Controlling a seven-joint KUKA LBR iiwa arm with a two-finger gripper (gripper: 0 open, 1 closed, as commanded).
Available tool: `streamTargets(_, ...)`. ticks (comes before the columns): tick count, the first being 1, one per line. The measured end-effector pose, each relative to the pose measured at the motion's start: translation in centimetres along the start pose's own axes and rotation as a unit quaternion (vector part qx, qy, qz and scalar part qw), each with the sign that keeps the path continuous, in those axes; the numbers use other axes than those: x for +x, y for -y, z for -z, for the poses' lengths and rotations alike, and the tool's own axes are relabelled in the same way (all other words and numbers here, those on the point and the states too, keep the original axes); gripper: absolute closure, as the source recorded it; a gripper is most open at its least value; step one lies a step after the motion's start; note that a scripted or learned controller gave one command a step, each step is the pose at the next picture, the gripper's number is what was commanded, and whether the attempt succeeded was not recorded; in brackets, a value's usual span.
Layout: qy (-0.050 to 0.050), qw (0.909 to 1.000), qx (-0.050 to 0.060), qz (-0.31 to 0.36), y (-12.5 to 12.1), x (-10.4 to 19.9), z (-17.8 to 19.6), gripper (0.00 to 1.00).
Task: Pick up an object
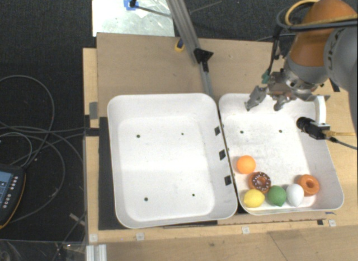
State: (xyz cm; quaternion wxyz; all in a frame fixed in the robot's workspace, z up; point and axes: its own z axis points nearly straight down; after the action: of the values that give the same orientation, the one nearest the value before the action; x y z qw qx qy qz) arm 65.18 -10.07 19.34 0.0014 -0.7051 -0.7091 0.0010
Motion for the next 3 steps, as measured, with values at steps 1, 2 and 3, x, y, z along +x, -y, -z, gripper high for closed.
streamTargets(1, 0.0, 1.0, -0.001, 0.0, -0.5, 0.3, -4.3, 0.0)
streamTargets(2, 0.0, 1.0, -0.001, 0.0, -1.4, 0.6, -9.0, 0.0)
streamTargets(3, 0.0, 1.0, -0.004, 0.002, -1.6, 0.6, -7.6, 1.0)
